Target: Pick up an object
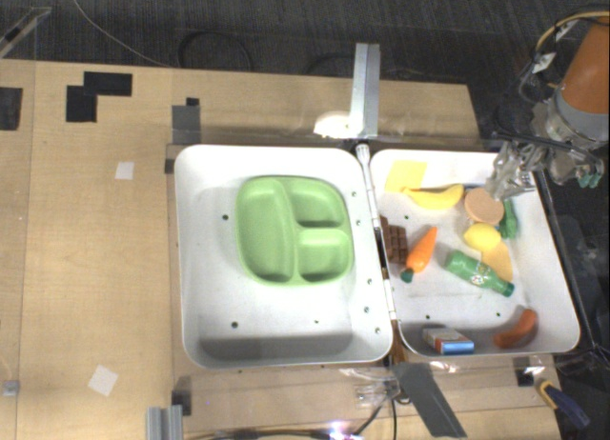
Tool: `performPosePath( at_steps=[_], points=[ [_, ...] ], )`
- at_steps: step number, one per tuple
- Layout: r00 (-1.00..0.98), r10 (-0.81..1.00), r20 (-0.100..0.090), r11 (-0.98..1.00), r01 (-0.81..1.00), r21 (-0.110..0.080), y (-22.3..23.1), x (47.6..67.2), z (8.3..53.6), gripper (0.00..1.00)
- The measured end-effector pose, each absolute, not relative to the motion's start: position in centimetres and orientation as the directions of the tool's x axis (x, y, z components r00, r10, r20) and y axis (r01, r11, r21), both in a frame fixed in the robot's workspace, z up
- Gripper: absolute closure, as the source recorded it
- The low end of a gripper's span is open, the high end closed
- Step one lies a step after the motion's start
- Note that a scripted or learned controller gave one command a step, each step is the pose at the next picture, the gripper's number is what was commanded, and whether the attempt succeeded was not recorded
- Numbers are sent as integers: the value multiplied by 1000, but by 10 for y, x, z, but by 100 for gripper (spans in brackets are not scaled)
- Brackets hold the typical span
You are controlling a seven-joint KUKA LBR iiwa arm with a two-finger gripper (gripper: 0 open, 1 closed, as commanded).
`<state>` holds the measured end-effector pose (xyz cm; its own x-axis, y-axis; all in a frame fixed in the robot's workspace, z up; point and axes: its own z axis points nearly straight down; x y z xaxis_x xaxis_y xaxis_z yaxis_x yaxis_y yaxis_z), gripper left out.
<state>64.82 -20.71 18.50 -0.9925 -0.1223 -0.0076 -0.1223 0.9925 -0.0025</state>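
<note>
Bench point(95, 267) of pale wood carries two shallow white bins side by side, with dark floor beyond its far edge. The left bin point(205, 314) holds a green divided tray point(291, 229), which sits a little toward the bin's far right part, well clear of the near edge. The right bin point(553, 305) holds a scatter of small things. The grey arm point(577, 114) with its orange band stands over this bin's far right corner, and the gripper point(505, 176) hangs just inside that corner; whether it is spread or pressed together cannot be told, and nothing shows pinched in it.

A yellow card point(402, 176) lies near the far left corner, with a banana point(436, 198) just beside it. A round tan disc point(483, 208) lies near the gripper, and a lemon point(481, 236) just below the disc. A green bottle point(479, 272) lies tilted near the middle. A carrot point(418, 251) lies by the left wall, next to a brown bar point(395, 244). A red-brown sausage point(516, 329) lies near the near right corner, and a small blue and orange box point(449, 341) along the near edge.
</note>
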Motion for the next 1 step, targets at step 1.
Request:
performPosePath(
  at_steps=[1],
  points=[
    [-992,-125,-11,992,-125,-3,-205,650,187,0]
  ],
)
